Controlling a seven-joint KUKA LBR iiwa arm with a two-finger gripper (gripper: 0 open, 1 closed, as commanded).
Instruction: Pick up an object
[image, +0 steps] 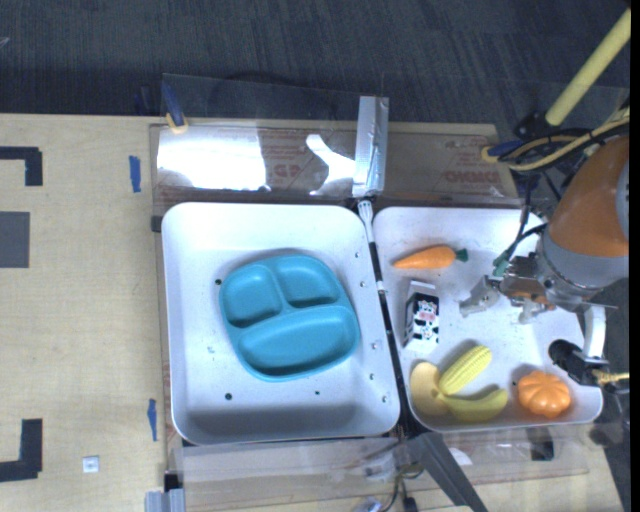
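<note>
The right bin (500, 222) holds several toy foods. An orange carrot (428, 258) lies near its back, with a small black-and-white carton (424, 316) just in front of it. At the front are a yellow corn cob (466, 368), a banana (470, 402) and an orange pumpkin (544, 394). My gripper (505, 288) hangs over the right half of this bin, to the right of the carrot and the carton and behind the pumpkin. I see nothing held in it.
The left bin (190, 250) holds a blue divided plate (288, 312). The grey arm with its orange band (595, 215) comes in from the right, and cables (545, 145) trail behind it. A clear plastic sheet (260, 150) lies behind the left bin.
</note>
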